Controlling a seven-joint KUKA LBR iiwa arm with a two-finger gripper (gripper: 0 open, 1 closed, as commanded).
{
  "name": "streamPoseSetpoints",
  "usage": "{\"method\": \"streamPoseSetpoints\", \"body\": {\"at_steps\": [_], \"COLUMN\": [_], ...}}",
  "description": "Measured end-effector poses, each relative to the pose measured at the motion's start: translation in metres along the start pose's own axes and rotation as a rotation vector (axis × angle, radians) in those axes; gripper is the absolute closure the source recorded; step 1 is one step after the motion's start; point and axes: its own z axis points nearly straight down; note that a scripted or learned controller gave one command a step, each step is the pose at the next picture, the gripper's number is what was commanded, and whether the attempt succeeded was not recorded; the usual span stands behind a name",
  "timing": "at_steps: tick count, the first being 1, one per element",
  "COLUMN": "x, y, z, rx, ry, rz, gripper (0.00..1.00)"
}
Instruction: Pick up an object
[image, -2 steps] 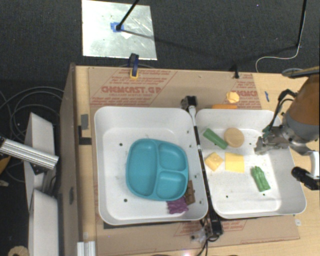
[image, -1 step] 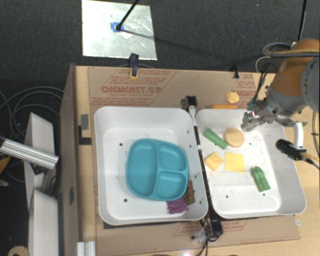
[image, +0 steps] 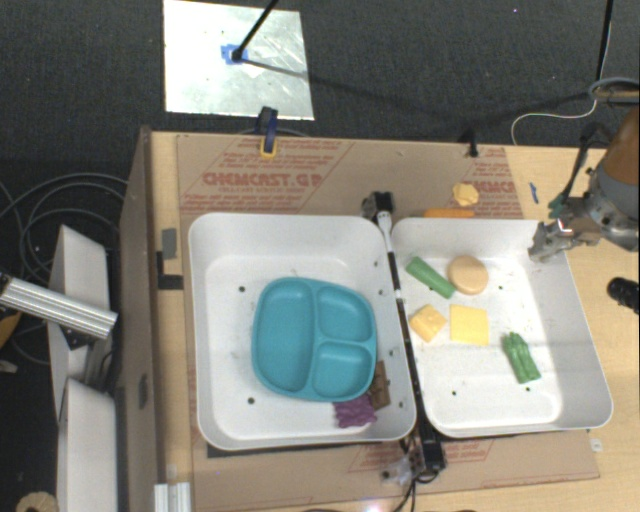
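The right bin holds a green stick, a tan round bun, a small orange-yellow block, a yellow square slab and a green ridged piece. My gripper hangs at the bin's far right rim, above and to the right of the bun, with nothing seen between its fingers. The arm comes in from the right edge.
The left bin carries a teal divided plate, with a purple piece and a brown piece at its near right corner. A yellow item and an orange stick lie on the cardboard behind the right bin.
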Motion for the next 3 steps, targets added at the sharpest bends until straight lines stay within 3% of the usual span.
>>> {"method": "streamPoseSetpoints", "body": {"at_steps": [1,2,3], "x": [0.07,0.124,0.075], "y": [0.038,0.009,-0.029], "z": [0.005,-0.007,0.004], "rx": [0.001,0.005,0.008], "ry": [0.007,0.007,0.003], "rz": [-0.014,-0.011,0.001], "gripper": [1.0,1.0,1.0]}}
